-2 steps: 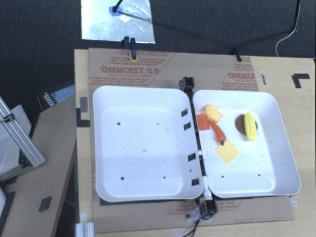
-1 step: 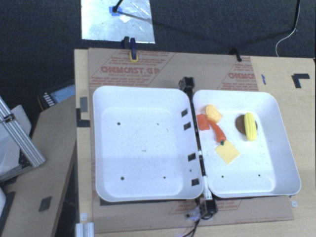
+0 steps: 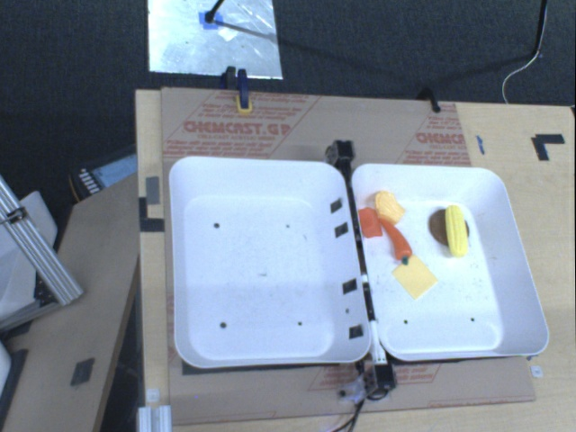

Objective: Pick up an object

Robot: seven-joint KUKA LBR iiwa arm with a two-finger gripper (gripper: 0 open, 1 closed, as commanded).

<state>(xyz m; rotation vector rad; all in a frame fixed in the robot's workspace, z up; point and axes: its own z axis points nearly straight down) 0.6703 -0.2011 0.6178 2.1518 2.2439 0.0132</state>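
The left bin [image 3: 261, 354] lies beside the right bin [image 3: 504, 331]. In the right bin's upper left lie a red block [image 3: 369, 222] and an orange lump [image 3: 389, 207] at its 1 o'clock. A red carrot [image 3: 399, 241] lies at the block's 4 o'clock, a yellow slab [image 3: 415, 279] at the carrot's 5 o'clock, and a yellow corn cob [image 3: 456, 230] at the carrot's 2 o'clock.

**Plastic bins on printed board, a foil-bright sheet beyond**

Both bins, the left bin [image 3: 261, 259] and the right bin [image 3: 468, 322], look like smooth white plastic with a faint sheen. They sit on a matt tan board [image 3: 270, 124] printed in red, like cardboard. Past the board's far edge lies a shiny, crinkled metallic sheet [image 3: 211, 25] on dark, rough carpet-like flooring [image 3: 72, 61]. In the right bin, the yellow corn [image 3: 456, 229] and the flat yellow slice [image 3: 416, 280] look like smooth plastic.
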